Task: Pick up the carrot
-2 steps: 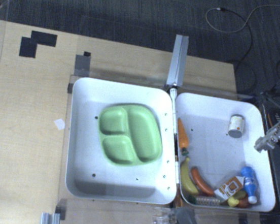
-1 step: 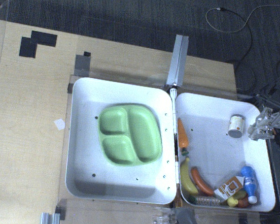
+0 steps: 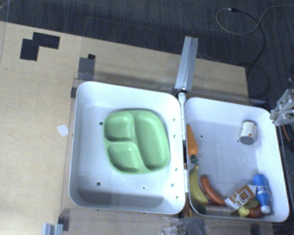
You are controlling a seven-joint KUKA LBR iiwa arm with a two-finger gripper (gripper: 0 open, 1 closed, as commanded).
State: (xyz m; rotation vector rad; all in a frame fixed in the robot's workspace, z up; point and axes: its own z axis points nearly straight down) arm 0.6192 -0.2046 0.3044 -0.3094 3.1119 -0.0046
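The carrot (image 3: pixel 190 140) is orange with a green stub at its lower end. It lies along the left wall of the right bin (image 3: pixel 228 111), close to the divider between the bins. My gripper (image 3: pixel 285 111) hangs at the far right, just beyond the right bin's upper right corner. It is well away from the carrot and nothing shows in it.
The left bin (image 3: pixel 86 133) holds a green divided plate (image 3: pixel 136 141). In the right bin a small can (image 3: pixel 248 132) stands near the back. A banana (image 3: pixel 197 185), a sausage (image 3: pixel 213 191), a small carton (image 3: pixel 239 196) and a blue bottle (image 3: pixel 262 191) crowd the front.
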